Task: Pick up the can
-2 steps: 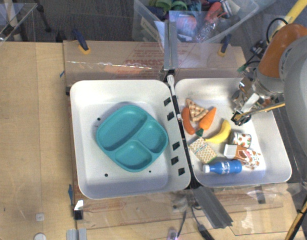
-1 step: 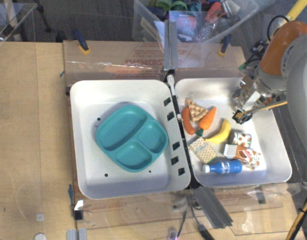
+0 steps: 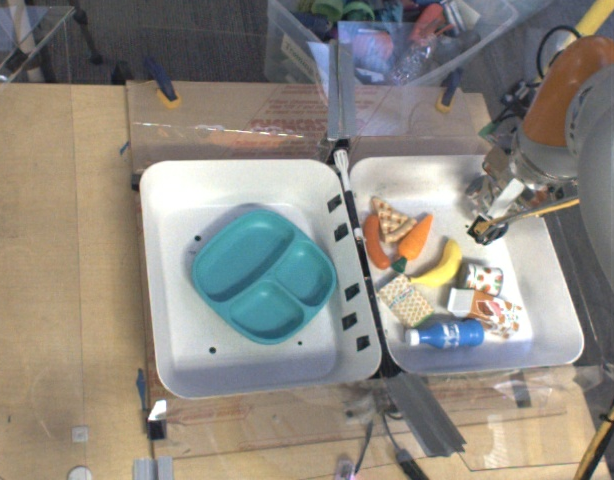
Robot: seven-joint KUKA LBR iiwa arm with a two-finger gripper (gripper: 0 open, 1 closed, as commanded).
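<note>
The can [image 3: 485, 278] is small, with a white and red label, and lies on its side in the right bin [image 3: 547, 268], right of the banana [image 3: 440, 265]. My gripper [image 3: 484, 198] hangs over the back right part of that bin, behind the can and apart from it. I see nothing held in it.
The right bin also holds a pizza slice [image 3: 390, 222], a carrot [image 3: 416, 236], a waffle-patterned piece [image 3: 407, 300], a blue bottle [image 3: 447, 335] and an orange patterned packet [image 3: 501, 316]. A teal divided plate [image 3: 264, 273] lies in the left bin [image 3: 167, 218]. A clear tub of toys [image 3: 387, 13] stands behind.
</note>
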